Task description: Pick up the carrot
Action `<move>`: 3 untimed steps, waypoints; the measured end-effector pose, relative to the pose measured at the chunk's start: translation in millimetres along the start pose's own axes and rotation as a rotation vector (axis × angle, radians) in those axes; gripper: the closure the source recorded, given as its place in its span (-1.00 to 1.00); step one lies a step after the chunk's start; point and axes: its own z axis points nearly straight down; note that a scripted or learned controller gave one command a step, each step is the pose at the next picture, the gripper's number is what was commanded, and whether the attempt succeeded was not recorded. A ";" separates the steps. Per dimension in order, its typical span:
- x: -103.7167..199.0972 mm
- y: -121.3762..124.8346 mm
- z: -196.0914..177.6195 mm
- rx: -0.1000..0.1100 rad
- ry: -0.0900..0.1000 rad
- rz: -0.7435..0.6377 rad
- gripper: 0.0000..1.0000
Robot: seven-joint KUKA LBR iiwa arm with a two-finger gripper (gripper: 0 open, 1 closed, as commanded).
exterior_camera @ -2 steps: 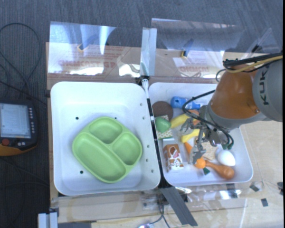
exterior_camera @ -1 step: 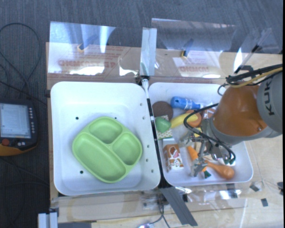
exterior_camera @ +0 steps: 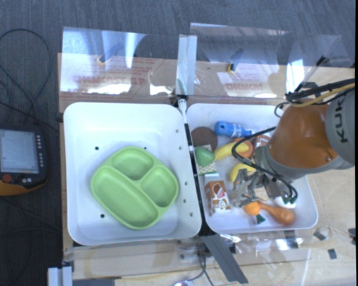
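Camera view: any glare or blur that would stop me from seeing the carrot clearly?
Camera view: glare sits on the clear panels behind the bins, not on the carrot; lighting is even, shadows soft; the image is slightly soft, and the gripper area looks cluttered.

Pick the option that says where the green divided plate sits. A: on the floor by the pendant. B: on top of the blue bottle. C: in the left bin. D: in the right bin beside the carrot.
C: the green divided plate lies on the floor of the left bin, while the carrot lies in the right bin.
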 end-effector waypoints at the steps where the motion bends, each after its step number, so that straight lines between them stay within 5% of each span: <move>1: -7.2 2.4 9.7 -0.009 0.007 -0.423 1.00; 3: -4.0 -18.5 -192.0 -0.018 0.011 -0.971 1.00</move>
